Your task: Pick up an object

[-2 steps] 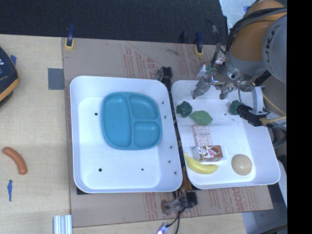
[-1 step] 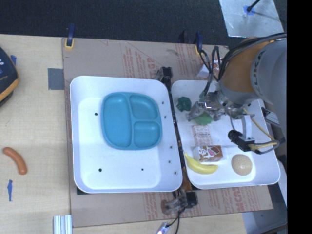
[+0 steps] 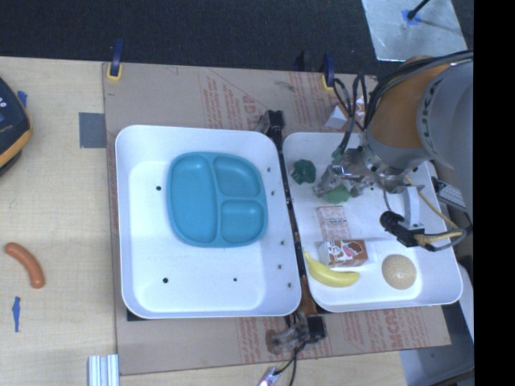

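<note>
While the gripper (image 3: 344,177) hangs low over the upper part of the right bin (image 3: 451,292), its tip sits right over a small green object (image 3: 339,191), and that looks like the piece to lift; whether anything is actually caught cannot be told, since the wrist hides the tip. My guess is a light, soft or rubbery toy, easy to squash and unlikely to break, best pinched across its narrow middle. A darker green lump (image 3: 303,171), well left of it by the bin's wall, should handle much the same.

Other contents of the right bin: a flat printed packet (image 3: 331,219), thin and hard to pinch from above; a small brown-and-white carton (image 3: 347,252) just below it, stiff with flat sides; a yellow banana (image 3: 331,273) along the lower left edge, smooth and curved, likely to roll; and a round beige ball (image 3: 398,271) near the lower right. In the left bin (image 3: 145,288) lies a blue divided plate (image 3: 216,199), its three compartments bare. An orange sausage toy (image 3: 26,264) lies on the counter (image 3: 56,207), well apart from both bins
</note>
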`<state>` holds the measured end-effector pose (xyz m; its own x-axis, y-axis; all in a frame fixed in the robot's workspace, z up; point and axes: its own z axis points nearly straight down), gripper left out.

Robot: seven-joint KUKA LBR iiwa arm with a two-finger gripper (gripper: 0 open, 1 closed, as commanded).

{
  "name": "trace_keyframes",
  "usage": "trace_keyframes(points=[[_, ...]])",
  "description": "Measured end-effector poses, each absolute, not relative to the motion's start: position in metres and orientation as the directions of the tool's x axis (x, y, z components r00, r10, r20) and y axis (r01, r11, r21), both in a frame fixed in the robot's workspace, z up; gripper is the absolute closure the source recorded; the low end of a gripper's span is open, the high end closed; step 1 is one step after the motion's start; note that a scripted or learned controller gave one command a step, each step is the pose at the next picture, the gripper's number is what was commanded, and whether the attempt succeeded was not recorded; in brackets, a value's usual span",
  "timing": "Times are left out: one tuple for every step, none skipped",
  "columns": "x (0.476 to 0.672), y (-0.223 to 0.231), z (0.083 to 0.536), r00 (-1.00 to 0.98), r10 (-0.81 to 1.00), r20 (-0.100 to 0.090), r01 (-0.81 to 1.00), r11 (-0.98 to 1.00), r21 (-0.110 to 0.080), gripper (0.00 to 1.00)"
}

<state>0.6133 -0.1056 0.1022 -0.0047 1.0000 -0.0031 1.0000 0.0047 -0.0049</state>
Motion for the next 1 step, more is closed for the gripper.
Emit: trace_keyframes(points=[[0.6044, -0.0366, 0.1922, -0.005, 1.0, 0.0, 1.0, 0.005, -0.003, 1.0]])
